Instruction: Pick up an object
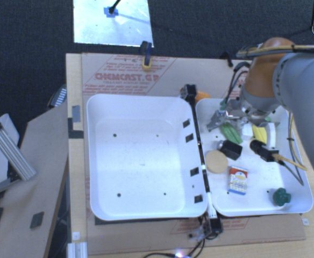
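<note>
My gripper (219,120) hangs low over the far left part of the right bin (297,200), reaching in from the right. Just to its right and below it lies a green object (230,131), very close to the gripper's tip; I cannot tell whether they touch. A black block (232,149) sits in front of the green object, with a round tan disc (217,162) beside it. Nearer the front lie a small red and white box (237,180) and a dark green object (280,196). A yellow object (259,134) lies under the wrist.
The left bin (100,198) stands beside the right one, separated by a ridge with black clips (193,138). An orange object (202,96) rests at the right bin's far left corner. A yellow and blue clamp (145,55) stands on the board behind the bins.
</note>
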You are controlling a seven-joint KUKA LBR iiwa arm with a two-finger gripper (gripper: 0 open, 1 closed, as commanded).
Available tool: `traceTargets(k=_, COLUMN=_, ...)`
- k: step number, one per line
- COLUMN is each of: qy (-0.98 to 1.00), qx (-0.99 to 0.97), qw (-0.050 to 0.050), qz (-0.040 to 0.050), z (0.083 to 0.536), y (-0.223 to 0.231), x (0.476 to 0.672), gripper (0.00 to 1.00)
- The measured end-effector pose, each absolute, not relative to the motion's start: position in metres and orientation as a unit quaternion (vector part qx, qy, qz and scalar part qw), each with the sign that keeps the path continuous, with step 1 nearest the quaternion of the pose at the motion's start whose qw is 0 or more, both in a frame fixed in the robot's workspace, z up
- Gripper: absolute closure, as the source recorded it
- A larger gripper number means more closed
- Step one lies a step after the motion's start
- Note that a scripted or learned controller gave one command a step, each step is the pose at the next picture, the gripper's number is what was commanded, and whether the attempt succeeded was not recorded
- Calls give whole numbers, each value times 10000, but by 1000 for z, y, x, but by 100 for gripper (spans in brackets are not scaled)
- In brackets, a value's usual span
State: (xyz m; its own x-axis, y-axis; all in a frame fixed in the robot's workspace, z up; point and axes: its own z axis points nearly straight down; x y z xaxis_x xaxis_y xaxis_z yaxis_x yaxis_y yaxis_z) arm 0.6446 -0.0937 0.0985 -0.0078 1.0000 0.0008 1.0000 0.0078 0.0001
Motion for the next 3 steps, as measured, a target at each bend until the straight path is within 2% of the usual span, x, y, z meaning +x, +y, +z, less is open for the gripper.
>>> traceTargets(k=1, qy=-7091, qx=-7051, qw=-19, qz=-17, z=113, y=-96, x=645, gripper=100)
traceTargets(k=2, qy=-7054, qx=-7088, qw=4, qz=18, z=84, y=-141, x=565, gripper=100)
traceTargets(k=3, qy=-7065, qx=-7077, qw=27, qz=12, z=84, y=-128, x=483, gripper=100)
